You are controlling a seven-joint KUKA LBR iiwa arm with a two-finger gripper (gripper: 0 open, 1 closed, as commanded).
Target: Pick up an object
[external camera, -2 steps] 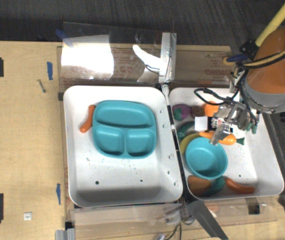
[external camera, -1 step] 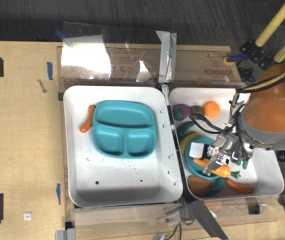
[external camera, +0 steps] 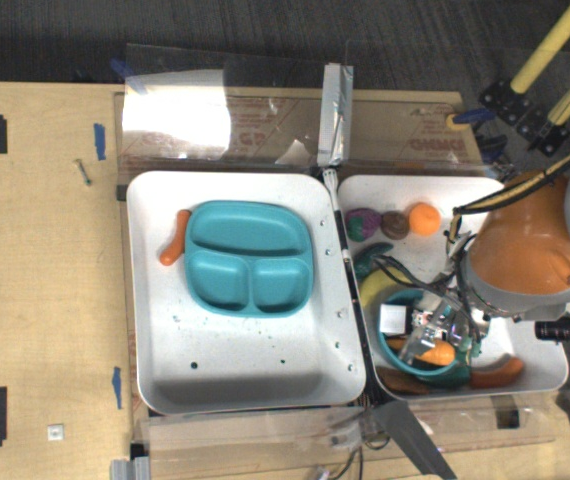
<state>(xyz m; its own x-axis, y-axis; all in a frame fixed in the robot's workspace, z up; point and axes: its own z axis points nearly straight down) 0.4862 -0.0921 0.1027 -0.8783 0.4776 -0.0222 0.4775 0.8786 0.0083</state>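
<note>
My gripper [external camera: 433,330] is low in the right bin [external camera: 540,376], reaching in from the right under the arm's orange band [external camera: 530,248]. It hangs over a teal bowl [external camera: 397,308] at the bin's front. A small orange piece [external camera: 442,354] lies right under the gripper, inside the bowl. Whether the gripper touches it is unclear. A yellow banana [external camera: 377,286] curves beside the bowl's left rim. At the back of this bin lie an orange ball [external camera: 424,218], a brown ball [external camera: 395,225] and a purple and green toy [external camera: 363,224].
The left bin [external camera: 235,368] holds a teal divided plate [external camera: 249,258] and an orange carrot [external camera: 176,240] at its left. A brown-orange long piece [external camera: 500,373] lies along the right bin's front edge. A metal divider [external camera: 333,118] stands behind the bins.
</note>
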